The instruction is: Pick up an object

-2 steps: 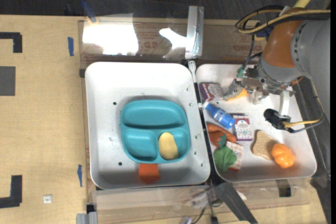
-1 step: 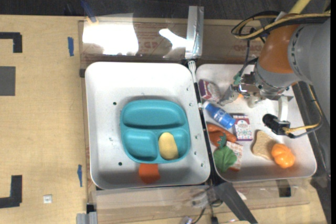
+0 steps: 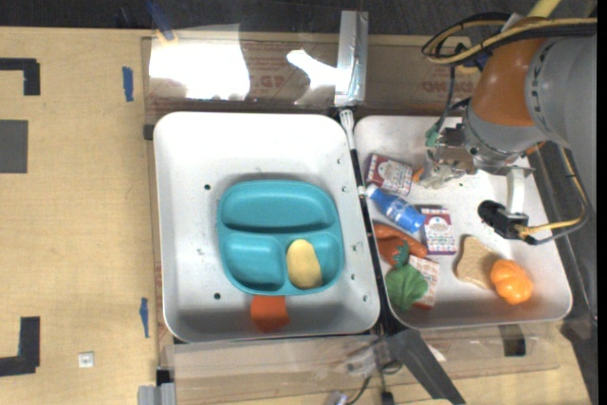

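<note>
The gripper [image 3: 444,168] hangs over the right bin [image 3: 550,303] at about its eleven o'clock corner — whether it is open or closed, I cannot tell. Below it lie a glossy blue bottle [image 3: 396,211], flat printed packets [image 3: 390,174] and a round orange fruit [image 3: 511,281] at five o'clock.

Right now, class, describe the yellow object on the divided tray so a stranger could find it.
Start at the left white bin. In it lies a teal divided tray. The yellow potato-shaped piece sits in its lower right compartment, the tray's sole item; an orange block lies outside it.
</note>
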Robot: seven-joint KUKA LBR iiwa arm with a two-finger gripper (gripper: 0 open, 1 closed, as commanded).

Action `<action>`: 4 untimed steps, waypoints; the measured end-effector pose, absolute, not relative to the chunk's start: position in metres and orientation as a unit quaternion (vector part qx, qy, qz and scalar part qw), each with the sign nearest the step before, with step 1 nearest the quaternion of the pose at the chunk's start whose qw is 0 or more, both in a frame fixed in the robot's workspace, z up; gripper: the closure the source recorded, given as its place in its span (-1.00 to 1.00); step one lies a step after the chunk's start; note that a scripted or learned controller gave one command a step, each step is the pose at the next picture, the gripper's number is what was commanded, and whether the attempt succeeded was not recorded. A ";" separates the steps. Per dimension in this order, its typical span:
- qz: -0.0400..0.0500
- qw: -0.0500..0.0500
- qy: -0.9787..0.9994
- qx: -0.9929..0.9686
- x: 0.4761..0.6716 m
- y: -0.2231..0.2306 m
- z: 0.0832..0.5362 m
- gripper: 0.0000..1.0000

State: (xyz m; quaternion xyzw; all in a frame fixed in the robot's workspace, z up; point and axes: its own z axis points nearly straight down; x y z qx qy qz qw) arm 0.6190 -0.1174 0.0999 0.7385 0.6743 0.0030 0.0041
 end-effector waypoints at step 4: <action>0.002 0.001 0.650 0.760 0.558 -0.132 0.088 -1.00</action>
